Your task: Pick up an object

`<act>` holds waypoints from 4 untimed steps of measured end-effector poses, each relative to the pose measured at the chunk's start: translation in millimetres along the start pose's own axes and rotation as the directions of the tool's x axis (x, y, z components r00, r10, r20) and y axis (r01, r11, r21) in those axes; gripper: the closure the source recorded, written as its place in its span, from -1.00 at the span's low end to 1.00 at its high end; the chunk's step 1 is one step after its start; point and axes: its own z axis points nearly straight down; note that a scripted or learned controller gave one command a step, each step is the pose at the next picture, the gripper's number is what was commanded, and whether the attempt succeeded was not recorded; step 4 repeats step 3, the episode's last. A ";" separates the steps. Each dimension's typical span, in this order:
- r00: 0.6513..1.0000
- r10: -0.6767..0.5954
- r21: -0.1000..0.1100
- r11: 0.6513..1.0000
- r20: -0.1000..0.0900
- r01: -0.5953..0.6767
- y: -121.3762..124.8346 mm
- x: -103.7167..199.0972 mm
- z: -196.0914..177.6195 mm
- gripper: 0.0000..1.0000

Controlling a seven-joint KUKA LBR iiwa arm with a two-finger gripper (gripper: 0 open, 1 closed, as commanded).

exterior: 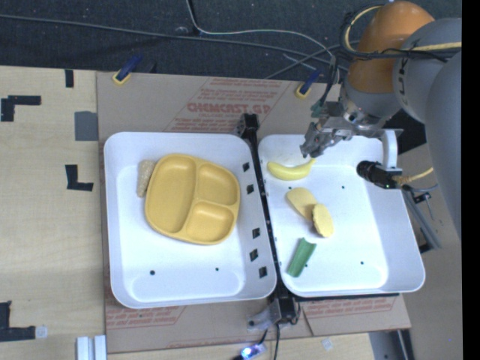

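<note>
The gripper (313, 147) hangs over the far-left part of the right bin (390, 268), and the banana (290, 170) lies just near and left of its tips, close by but not between them. The banana's long axis runs left to right, curving up at both ends, so a grasp would likely need the fingers set across that line. The fingertips look close together and hold nothing, though they are too small to judge the gap surely. The banana is smooth, glossy yellow plastic; nearer lie two matte yellow rounded pieces (311, 208) and a green stick (301, 256). A yellow divided plate (192, 199) fills the left bin (124, 223).
</note>
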 end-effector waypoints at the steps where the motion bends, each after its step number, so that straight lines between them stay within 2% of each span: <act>1: 1.000 -0.002 -0.003 1.000 -0.001 0.002 3.2 60.4 -7.5 1.00; 2: 1.000 -0.002 -0.003 1.000 -0.001 0.002 1.8 112.5 -19.5 1.00; 3: 1.000 -0.003 0.000 1.000 -0.001 0.003 -10.2 176.4 -18.5 1.00; 4: 1.000 -0.003 0.000 1.000 -0.001 0.003 -10.2 176.4 -18.5 1.00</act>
